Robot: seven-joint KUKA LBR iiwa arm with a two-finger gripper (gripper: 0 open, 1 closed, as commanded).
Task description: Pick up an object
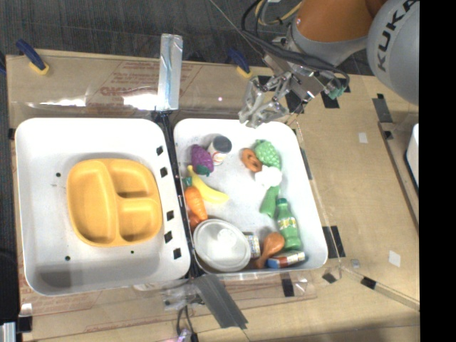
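Hovering over the far edge of the right bin [308, 191]: gripper [258, 110], fingers apart, nothing between them. Lying inside near the far edge: purple grapes [201, 158], pretzel [250, 159], green toy [267, 152]. Left bin [28, 191]: yellow tray [114, 199].

- The left bin [28, 191] holds a divided tray [114, 199] at its middle.
- The right bin [308, 212] lies just beside it, toward frame right.
- In the right bin: grapes [201, 158] upper left, banana [208, 191] below them, bowl [222, 245] at the lower edge, bottle [288, 224] lower right.
- The tool [260, 109] hangs over the right bin's upper rim.
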